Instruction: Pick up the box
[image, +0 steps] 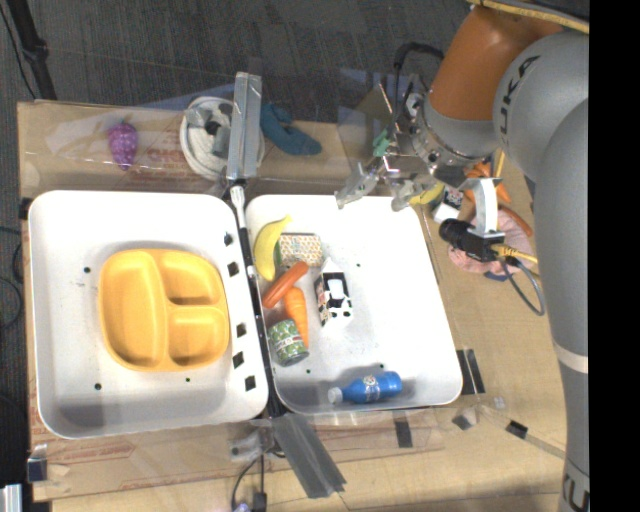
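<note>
while the gripper (380, 187) hovers with fingers spread and nothing between them over the far edge of the right bin (425, 300), the small cow-print box (333, 298) lies mid-bin just right of the carrot (283, 286), likely light, stiff cardboard best pinched across its narrow sides.

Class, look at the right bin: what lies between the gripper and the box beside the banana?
In the camera view, bare white bin floor separates the gripper from the box.
</note>
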